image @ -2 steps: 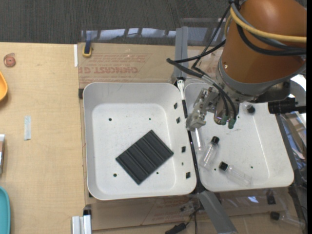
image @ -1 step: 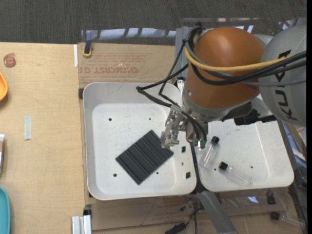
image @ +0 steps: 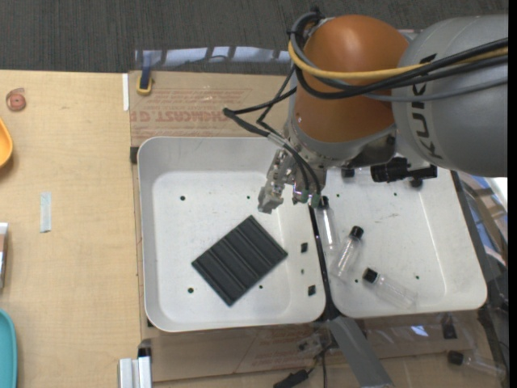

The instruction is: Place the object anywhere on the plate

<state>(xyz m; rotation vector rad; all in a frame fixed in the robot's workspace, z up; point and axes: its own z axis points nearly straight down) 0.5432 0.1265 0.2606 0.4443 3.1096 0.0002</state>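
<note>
While the gripper (image: 279,191) hovers over the left bin (image: 153,217) — its jaw state impossible to tell — the clear vials (image: 347,253) lie in the right bin (image: 452,289), so nothing is on the dark ribbed plate (image: 239,259) yet.

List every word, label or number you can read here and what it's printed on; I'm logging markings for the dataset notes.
"KU": black letters, seen sideways and cut off, on the grey arm.
Red printed line, seen upside down on the cardboard sheet behind the bins: too faint to read reliably.
Nothing legible on the dark ribbed plate or the clear vials.
</note>
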